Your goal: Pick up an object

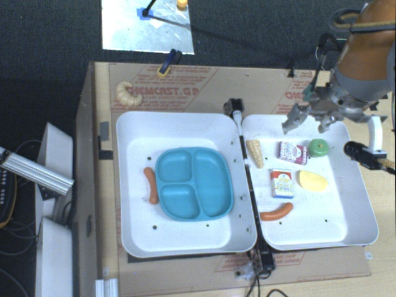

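Jaws (307, 119) spread apart, holding nothing | hovering above small purple-and-white carton (292, 153) | descend squarely, straddle carton, then close.

Blue tray (193, 183), white bins (185, 125), yellow wedge (312, 180), green ball (318, 147).

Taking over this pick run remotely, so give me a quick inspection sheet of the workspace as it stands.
Surface: two white bins side by side, left bin and right bin, on a printed cardboard sheet.
Job's things: right bin holds corn piece, purple packet, green item, red-and-white carton, yellow piece, sausage.
Clutter: left bin holds blue divided tray and a second sausage.
Gripper: gripper open, above the right bin's far edge, holding nothing.
Cables: black cable by the wrist.
Surroundings: dark carpet, shiny sheet.
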`<action>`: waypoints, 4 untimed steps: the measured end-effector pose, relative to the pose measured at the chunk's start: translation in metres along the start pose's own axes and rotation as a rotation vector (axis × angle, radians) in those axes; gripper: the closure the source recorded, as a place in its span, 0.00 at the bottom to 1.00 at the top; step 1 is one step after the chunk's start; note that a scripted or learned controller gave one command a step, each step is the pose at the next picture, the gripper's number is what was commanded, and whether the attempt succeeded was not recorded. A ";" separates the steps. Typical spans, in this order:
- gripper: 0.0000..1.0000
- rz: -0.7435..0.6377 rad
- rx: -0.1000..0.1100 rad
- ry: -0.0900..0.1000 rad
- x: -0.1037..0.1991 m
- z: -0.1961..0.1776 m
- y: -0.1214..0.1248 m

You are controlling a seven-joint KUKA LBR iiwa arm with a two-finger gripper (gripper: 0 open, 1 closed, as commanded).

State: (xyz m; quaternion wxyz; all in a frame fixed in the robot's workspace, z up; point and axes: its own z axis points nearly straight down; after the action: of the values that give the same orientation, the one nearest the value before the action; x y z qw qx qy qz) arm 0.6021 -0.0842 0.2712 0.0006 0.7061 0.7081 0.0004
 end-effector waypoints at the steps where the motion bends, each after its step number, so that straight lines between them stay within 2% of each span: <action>1: 0.00 0.002 0.003 0.001 -0.017 0.123 -0.030; 2: 0.00 0.002 0.001 0.001 -0.013 0.187 -0.100; 3: 0.00 0.000 -0.002 0.000 -0.038 0.186 0.008; 4: 0.00 0.002 0.001 0.001 -0.021 0.187 -0.082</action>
State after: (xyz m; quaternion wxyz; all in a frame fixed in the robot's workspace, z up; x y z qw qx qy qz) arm 0.5209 -0.1056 0.0841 -0.0001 0.7067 0.7075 0.0002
